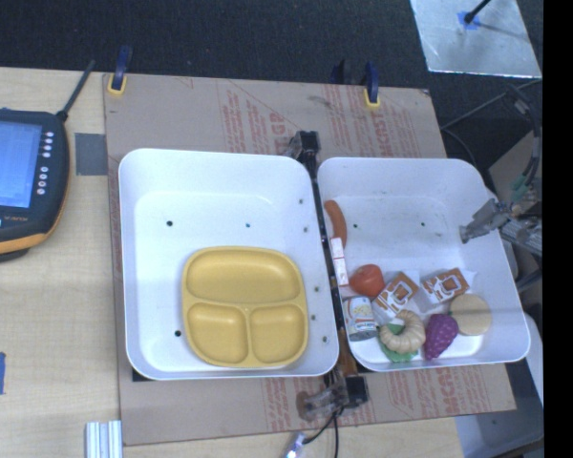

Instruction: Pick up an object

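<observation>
The right bin (411, 189) holds a cluster of small items along its front and left side. Against its left wall lies a brown sausage (335, 221), with a red tomato (367, 281) below it. Nearby are two orange-and-white packets (397, 295) (445, 285), a small can (360, 316), a yellow-green ring-shaped toy (402, 336), purple grapes (440, 334) and a beige round piece (471, 315). My gripper (492, 219) reaches in over the bin's right rim, above and right of the items and apart from them. Nothing is visibly in it.
The left bin (153, 218) carries a yellow divided plate (245, 306). A tablet-like pendant (14, 179) lies at the far left of the bench. Clamps (117, 72) (371, 84) hold the cardboard sheet at the back edge. Cables run at the front centre (325, 404).
</observation>
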You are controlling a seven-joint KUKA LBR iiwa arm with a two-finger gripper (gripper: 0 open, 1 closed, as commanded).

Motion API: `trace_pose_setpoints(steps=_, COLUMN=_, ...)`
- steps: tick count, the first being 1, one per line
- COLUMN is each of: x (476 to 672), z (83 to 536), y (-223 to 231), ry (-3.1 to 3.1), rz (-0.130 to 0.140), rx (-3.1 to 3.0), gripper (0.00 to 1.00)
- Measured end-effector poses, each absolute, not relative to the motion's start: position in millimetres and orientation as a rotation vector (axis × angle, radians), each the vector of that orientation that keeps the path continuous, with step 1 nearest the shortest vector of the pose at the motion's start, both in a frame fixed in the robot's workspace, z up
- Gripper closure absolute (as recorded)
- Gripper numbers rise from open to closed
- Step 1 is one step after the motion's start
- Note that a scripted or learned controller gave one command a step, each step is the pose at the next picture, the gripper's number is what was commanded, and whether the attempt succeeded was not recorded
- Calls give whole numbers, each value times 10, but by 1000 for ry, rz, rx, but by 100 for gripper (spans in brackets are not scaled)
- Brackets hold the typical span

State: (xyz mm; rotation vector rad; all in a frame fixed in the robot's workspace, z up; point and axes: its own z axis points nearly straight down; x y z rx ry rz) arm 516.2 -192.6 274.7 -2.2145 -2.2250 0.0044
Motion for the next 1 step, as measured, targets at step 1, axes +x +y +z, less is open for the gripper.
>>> trace_pose_setpoints(steps=1, x=5558, z=1189, y=-1446, ry=-2225, rz=8, rx=-2210, gripper=0)
